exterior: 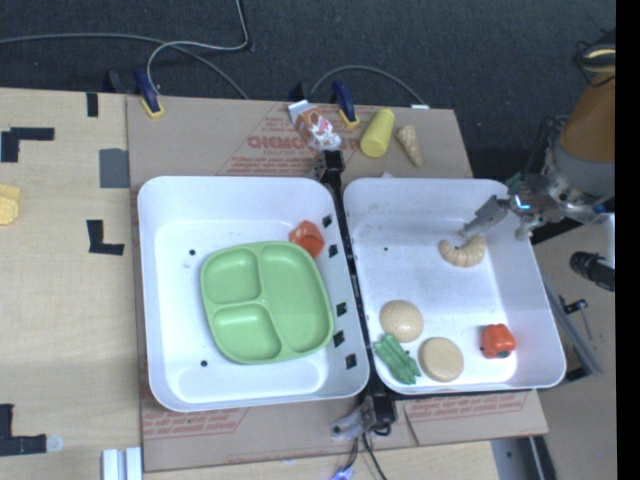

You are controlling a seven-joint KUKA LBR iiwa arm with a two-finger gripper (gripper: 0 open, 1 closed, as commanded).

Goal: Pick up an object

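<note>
**Pale croissant under the gripper in the right bin**

Tan and curved like a small croissant (462, 253), the toy pastry lies in the upper part of the right bin (520, 298), its ridged back arched upward and its two ends pointing down toward the lower edge of the frame. The gripper (472, 226) reaches in from the right of the frame and sits just above the croissant, its grey tip at the pastry's upper edge; whether the fingers are spread or pressed together cannot be told at this size, and nothing shows plainly between them.

Lower in the same bin lie a round beige bun (401, 319), a flat tan cookie (441, 358), a green leafy piece (397, 359) just left of the cookie, and a small red-orange pepper (497, 340) near the lower right corner.

The left bin (170, 268) holds a green divided plate (265, 301) with three compartments, and a red-orange tomato (307, 236) sits just beyond the plate's upper right edge.

On the cardboard above the bins rest a yellow cylinder (377, 133) and a cone (410, 145).
</note>
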